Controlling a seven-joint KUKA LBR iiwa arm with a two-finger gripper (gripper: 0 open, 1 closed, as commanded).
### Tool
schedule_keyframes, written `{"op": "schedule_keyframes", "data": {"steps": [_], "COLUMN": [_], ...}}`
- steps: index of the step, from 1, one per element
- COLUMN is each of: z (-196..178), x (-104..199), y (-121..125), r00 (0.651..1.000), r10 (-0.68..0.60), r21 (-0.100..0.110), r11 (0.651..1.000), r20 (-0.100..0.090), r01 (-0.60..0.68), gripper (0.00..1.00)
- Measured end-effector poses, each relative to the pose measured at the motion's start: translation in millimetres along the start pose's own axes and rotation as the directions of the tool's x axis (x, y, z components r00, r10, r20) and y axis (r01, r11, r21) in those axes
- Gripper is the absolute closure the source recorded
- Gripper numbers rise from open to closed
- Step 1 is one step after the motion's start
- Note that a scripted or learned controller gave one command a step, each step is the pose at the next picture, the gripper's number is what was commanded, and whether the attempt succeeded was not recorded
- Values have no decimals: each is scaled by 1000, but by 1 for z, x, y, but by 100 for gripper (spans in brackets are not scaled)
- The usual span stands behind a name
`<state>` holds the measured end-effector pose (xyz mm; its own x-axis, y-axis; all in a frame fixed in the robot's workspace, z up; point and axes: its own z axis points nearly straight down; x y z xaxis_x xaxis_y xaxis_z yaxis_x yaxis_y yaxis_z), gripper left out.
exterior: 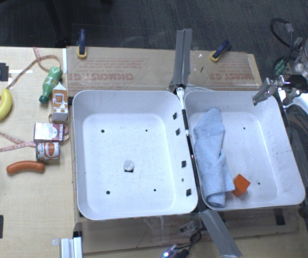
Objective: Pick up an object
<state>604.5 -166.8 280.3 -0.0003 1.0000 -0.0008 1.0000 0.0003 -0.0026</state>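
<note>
the gripper hangs released and holding nothing over the right bin's far right corner. the orange block lies well toward the near edge, touching the towel.

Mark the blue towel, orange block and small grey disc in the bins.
blue towel (212, 155): camera view, middle of the folded cloth.
orange block (241, 185): camera view, its top face.
small grey disc (128, 166): camera view, its centre.
</note>
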Motion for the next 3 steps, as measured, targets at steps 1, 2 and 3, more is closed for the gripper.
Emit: {"op": "schedule_keyframes", "data": {"steps": [1,2,3], "z": [122,190,189], "x": [16,30,63], "y": [-94,-127,-126], "r00": [998,1000,997], "r10": [62,-29,-79], "r21": [3,0,-1], "r11": [998,1000,997], "r20": [-1,-2,-1], "r01": [-62,29,79], "gripper": [0,0,0]}}
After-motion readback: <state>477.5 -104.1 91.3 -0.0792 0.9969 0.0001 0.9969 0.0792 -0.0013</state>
